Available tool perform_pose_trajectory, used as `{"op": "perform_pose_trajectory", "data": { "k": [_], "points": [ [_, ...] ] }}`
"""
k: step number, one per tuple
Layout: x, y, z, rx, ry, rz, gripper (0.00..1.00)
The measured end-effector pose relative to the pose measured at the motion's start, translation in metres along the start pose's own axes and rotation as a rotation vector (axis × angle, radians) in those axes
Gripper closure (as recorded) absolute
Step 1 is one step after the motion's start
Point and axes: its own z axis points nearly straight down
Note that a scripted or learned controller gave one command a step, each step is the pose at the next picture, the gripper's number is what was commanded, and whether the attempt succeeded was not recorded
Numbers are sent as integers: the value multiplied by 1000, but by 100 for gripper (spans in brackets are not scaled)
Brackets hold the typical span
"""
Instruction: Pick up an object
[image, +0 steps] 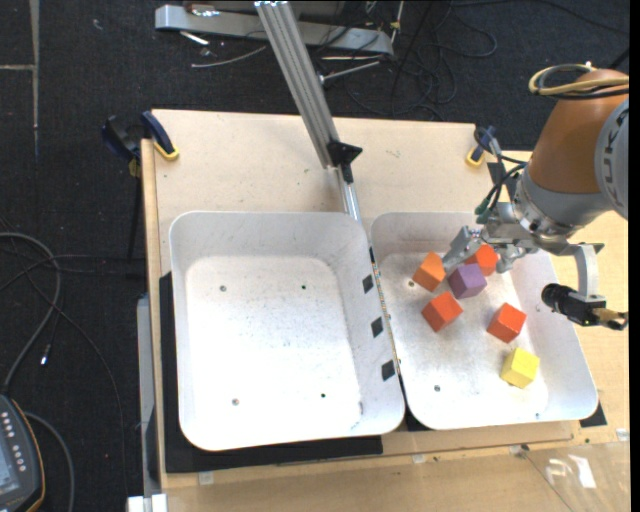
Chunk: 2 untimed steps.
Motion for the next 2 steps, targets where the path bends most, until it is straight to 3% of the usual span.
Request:
{"op": "perform_pose_trajectory", "data": {
  "k": [1, 2],
  "points": [
    [22, 39, 79, -26, -7, -1, 0],
    [22, 38, 83, -26, -8, -2, 0]
  ]
}}
